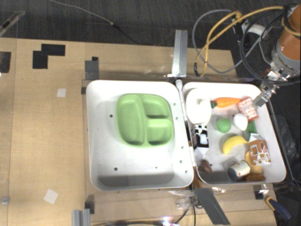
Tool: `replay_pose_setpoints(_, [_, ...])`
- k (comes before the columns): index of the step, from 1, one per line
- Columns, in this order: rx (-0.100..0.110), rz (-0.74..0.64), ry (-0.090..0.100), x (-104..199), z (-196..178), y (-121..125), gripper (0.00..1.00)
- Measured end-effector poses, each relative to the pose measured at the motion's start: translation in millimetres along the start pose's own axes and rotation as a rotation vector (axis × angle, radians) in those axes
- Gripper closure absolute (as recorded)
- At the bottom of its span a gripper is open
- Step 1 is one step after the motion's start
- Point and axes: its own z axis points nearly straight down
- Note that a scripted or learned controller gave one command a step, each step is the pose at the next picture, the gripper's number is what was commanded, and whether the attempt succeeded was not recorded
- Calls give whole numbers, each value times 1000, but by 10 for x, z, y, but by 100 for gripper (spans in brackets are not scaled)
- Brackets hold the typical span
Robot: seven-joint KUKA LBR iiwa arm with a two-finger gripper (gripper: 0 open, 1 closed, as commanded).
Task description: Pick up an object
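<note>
My gripper hangs over the right bin's far right corner, on the grey arm with the orange band. Just below and left of it lies a red and white packet, next to an orange carrot. Nothing shows held in the gripper. The same bin also holds a white egg, a green ball, a yellow lemon, an orange-brown carton, a small can and a white cup.
The left bin holds a green divided plate. A black and white item and a small brown item lie along the right bin's left wall. Yellow and black cables loop behind the bins.
</note>
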Motion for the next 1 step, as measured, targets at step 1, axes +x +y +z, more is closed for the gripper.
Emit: replay_pose_setpoints(1, [-4,-128,-8,-137,1015,597,100])
